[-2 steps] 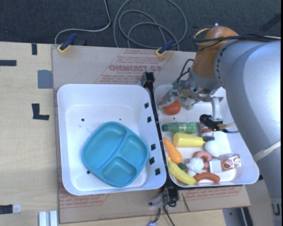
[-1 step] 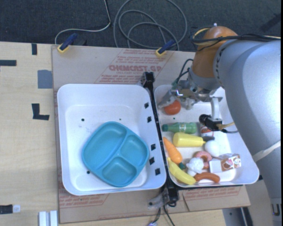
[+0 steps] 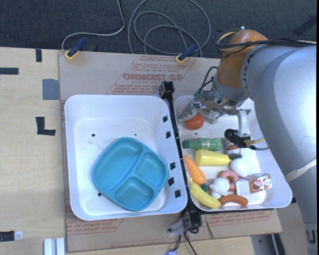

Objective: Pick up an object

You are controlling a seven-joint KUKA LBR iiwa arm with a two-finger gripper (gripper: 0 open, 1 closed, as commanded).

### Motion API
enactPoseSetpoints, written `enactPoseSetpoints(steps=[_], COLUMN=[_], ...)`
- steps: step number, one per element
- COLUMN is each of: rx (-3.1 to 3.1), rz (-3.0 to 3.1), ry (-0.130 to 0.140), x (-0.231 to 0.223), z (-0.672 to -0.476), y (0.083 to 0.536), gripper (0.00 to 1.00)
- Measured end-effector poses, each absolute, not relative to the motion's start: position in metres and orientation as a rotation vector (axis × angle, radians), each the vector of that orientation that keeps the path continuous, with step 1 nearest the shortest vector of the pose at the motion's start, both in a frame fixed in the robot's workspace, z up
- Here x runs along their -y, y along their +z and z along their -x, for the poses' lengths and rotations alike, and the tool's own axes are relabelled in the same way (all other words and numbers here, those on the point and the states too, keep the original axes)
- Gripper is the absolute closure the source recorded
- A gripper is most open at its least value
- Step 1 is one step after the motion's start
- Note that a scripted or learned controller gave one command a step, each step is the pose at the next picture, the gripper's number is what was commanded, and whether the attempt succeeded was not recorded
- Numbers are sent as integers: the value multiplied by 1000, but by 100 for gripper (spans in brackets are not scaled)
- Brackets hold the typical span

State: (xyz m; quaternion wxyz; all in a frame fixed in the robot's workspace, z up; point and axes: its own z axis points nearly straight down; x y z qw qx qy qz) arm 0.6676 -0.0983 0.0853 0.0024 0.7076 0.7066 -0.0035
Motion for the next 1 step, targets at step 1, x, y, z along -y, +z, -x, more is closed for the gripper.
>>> enactPoseSetpoints(steps=[1], rx=[-2221], rz=[-2220], ry=[-6], x=[100], z=[-668], y=[85], gripper=[0])
